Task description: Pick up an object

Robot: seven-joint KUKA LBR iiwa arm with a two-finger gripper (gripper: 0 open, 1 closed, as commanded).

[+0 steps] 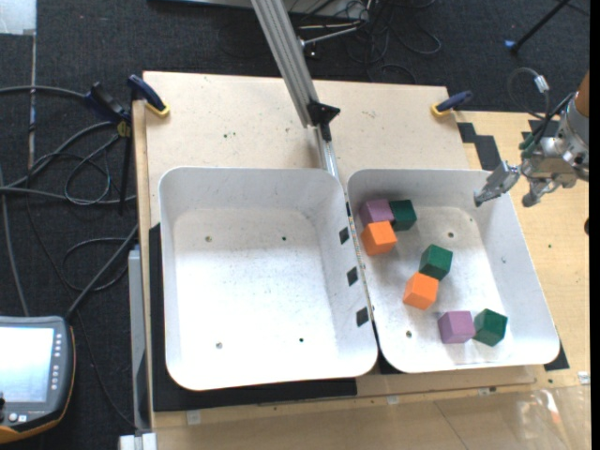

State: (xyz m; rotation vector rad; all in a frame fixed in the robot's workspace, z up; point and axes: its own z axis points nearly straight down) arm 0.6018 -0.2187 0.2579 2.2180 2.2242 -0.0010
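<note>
- From my screen the pick has not begun in any way that counts: every block I can see sits loose on the floor of the right bin (525, 279)
- My claw (514, 187) hangs over that bin's far right rim, up by the corner, with its two fingers spread apart and nothing between them
- The candidates: a purple block (377, 211), a green block (403, 215) and an orange block (380, 237) bunched together near the bin's left wall
- A second green block (436, 260) touches a second orange block (421, 291) mid-bin; another purple block (456, 326) and green block (490, 326) lie side by side near the front
- The left bin (244, 279) holds no blocks
- Still to do, as I judge it: choose a block, move over it, come down, close, lift
</note>
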